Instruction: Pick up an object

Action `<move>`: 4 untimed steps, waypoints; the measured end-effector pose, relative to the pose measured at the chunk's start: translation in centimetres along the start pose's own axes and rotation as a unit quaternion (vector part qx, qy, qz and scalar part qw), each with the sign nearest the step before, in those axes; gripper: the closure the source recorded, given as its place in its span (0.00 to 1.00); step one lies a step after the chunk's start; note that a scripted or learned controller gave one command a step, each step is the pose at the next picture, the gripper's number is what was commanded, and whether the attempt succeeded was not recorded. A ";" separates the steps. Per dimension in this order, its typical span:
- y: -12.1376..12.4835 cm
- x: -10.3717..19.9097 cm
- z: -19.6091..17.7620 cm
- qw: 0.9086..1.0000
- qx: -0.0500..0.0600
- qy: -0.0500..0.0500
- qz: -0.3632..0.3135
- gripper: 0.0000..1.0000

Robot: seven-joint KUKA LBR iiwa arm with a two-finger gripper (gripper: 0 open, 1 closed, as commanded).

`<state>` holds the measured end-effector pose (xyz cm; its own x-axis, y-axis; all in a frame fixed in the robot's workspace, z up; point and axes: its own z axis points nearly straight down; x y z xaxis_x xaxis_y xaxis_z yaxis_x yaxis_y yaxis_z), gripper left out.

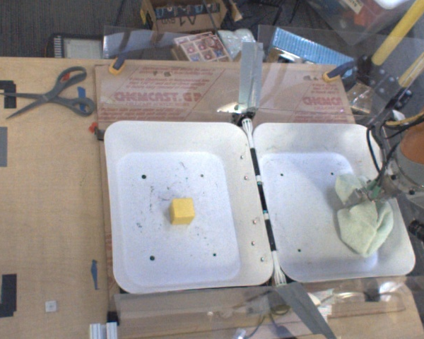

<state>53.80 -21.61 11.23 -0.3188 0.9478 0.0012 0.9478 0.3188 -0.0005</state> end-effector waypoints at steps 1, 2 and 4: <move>4.9 4.3 -9.0 0.996 -0.001 -0.002 0.086 1.00; 4.2 -2.2 -14.7 1.000 -0.002 -0.003 -0.010 1.00; 1.2 -1.2 -15.2 0.999 0.000 -0.001 0.045 1.00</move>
